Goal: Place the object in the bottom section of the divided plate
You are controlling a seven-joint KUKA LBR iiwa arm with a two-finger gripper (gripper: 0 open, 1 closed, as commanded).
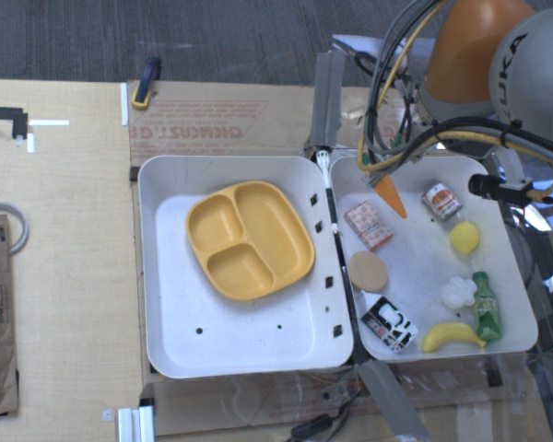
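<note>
A yellow divided plate [249, 238] lies tilted in the left bin [166, 330]; its smaller bottom section [240, 270] faces the front and holds nothing. At the back left corner of the right bin [516, 247], an orange carrot [390, 197] points away from the arm's wrist. My gripper [376, 162] is just above the carrot's thick end, half hidden by cables and the bin divider. I cannot see whether it touches the carrot.
The right bin also holds a pink wafer pack [368, 225], a tan round disc [368, 271], a small can [441, 201], a lemon [464, 238], a white lump [459, 293], a green bottle [486, 308], a banana [452, 336] and a black-and-white pack [388, 324].
</note>
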